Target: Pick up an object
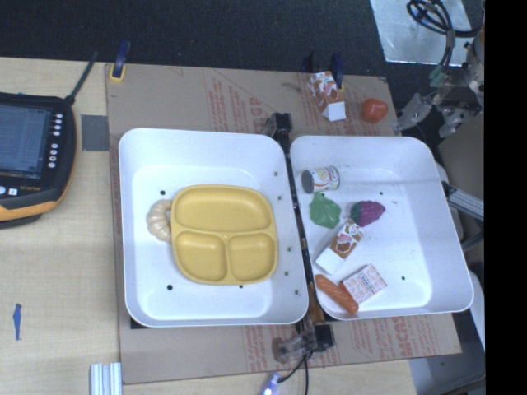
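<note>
— What lies in the bins?

— Left white bin (140, 220): a yellow divided plastic tray (223, 233). Right white bin (420, 220): green toy (324, 211), purple grape bunch (368, 212).

— Your step?

— Not yet reaching, I judge. My gripper (440, 109) sits beyond the right bin's far corner, well apart from the grapes; whether it's open I cannot tell. Next: swing over them, descend.

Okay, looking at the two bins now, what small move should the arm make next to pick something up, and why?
Probably swing the arm from the top right corner in over the right bin, toward the purple grapes. It sits outside the bin, holding nothing that shows, and the grapes lie apart from the green item.
</note>
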Robot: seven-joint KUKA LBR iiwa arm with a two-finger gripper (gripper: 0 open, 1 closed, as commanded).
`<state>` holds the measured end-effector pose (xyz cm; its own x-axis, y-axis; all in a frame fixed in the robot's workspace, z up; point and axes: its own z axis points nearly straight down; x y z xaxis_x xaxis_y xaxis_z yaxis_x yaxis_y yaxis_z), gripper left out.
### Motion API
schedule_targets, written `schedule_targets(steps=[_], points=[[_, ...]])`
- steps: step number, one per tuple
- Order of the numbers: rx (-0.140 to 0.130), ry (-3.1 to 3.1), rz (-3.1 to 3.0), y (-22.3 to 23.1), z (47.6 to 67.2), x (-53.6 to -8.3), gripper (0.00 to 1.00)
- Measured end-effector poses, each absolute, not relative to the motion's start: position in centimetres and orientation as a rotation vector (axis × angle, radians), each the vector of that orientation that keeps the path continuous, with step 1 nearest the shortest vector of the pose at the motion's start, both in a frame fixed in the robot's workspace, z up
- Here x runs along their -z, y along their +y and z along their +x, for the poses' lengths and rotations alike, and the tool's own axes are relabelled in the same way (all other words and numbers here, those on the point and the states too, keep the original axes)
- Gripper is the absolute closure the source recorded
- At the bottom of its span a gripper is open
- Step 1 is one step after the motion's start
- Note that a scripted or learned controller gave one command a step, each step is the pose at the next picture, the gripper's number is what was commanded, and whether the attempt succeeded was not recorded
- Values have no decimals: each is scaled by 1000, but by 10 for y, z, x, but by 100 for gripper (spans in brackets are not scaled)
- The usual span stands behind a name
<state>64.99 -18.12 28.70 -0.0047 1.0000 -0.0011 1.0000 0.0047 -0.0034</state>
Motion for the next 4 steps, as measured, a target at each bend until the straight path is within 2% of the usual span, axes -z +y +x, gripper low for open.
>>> schedule_targets(steps=[1, 2, 3, 4], points=[[-8, -2223, -2213, -212, 634, -103, 0], [-6, -2227, -2211, -153, 605, -91, 0], [-6, -2226, -2213, -150, 580, -92, 0], [-11, -2229, -2209, -151, 579, -102, 100]])
